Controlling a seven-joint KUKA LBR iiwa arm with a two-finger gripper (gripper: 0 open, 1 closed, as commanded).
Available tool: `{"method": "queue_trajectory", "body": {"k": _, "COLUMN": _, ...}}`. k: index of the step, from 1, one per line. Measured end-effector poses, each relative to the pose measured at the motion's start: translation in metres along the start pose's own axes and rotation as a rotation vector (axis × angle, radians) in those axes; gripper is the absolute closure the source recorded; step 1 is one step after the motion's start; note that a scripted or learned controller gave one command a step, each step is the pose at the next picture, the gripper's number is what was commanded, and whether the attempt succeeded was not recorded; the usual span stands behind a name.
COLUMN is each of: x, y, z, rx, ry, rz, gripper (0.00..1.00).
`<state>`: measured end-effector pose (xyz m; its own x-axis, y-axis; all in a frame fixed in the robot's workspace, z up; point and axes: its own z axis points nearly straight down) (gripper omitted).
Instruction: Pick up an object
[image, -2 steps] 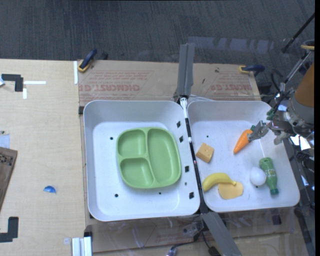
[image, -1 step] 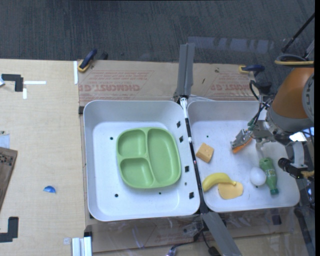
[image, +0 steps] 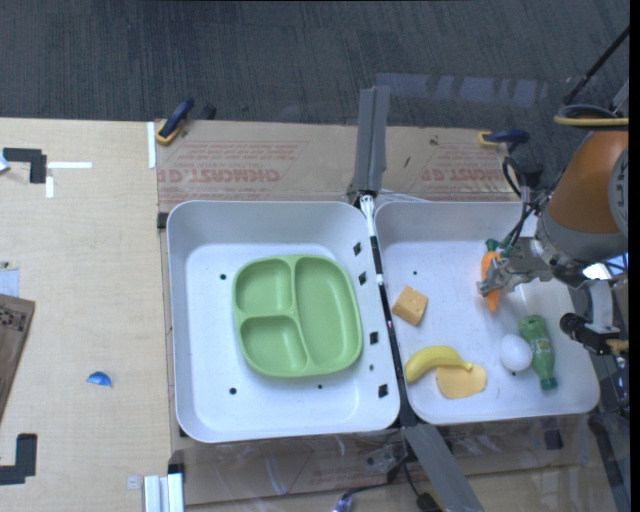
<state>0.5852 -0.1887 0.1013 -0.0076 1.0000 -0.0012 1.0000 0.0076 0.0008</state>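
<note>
the claw (image: 493, 283) hangs low over the right bin (image: 440, 235), its metal tips pressed around a small orange carrot-like piece (image: 489, 264); whether they truly pinch it, i cannot tell. in the same glossy white bin lie a cheese-coloured cube (image: 410, 305), a curved yellow banana (image: 432, 361) touching a flat yellow slice (image: 462, 381), a smooth white egg (image: 515, 354) and a green plastic bottle (image: 539, 350) on its side. the left bin (image: 195, 330) carries a matte green plate (image: 297, 315) with three compartments. both bins sit on the pale wooden counter (image: 80, 300).
</note>
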Motion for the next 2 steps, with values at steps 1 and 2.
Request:
{"method": "queue_trajectory", "body": {"k": 1, "x": 0.052, "y": 0.047, "z": -0.11, "rx": 0.001, "ry": -0.001, "rz": 0.123, "gripper": 1.0}}
{"method": "queue_trajectory", "body": {"k": 2, "x": 0.113, "y": 0.064, "z": -0.189, "rx": 0.003, "ry": -0.001, "rz": 0.284, "gripper": 1.0}}
